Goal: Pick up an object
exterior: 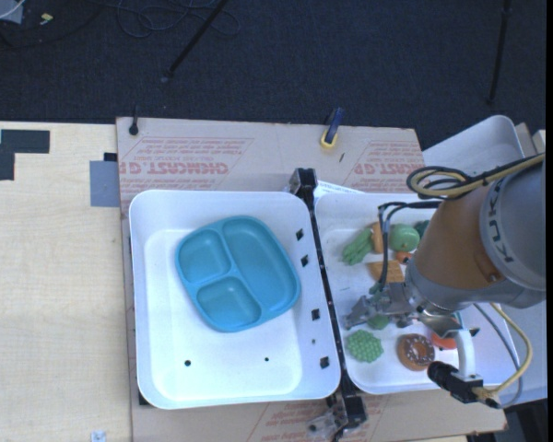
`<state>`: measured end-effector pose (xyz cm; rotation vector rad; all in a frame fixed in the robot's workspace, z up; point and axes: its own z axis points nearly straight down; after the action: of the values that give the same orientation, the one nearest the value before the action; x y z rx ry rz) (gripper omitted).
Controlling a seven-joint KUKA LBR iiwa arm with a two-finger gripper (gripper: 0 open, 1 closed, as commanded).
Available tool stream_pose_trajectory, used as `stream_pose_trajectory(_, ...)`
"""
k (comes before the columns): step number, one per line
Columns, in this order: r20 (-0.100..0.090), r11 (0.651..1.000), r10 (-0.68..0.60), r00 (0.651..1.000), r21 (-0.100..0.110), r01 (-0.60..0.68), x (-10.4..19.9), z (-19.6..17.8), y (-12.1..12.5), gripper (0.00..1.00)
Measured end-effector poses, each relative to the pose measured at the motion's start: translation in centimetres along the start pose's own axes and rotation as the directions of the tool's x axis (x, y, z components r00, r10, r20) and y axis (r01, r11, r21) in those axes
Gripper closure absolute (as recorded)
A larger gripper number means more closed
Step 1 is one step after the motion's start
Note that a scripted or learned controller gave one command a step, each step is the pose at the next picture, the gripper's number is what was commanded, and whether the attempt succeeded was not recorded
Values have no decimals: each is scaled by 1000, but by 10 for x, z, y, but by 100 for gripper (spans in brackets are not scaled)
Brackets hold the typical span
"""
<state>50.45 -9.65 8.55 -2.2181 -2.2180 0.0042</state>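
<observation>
My gripper (372, 312) hangs low over the middle of the right bin (355, 380), with the arm's orange-banded wrist (452, 247) above and to its right. Just below it lies a green knobbly toy (363, 345), and beside that a brown donut-like toy (413, 351). Further back in the bin are a green leafy piece (357, 246), a round green toy (404, 238) and small orange pieces (384, 269). The arm hides part of this bin.
The left bin (157, 357) holds a blue divided plate (237, 272). A black divider strip (315, 274) runs between the two bins. A yellow and blue clamp (331, 129) sits at the back edge of the cardboard.
</observation>
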Motion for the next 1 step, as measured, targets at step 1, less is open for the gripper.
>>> stream_pose_trajectory(1,0,1000,9,1000,-2,-9,-2,-13,1,100)
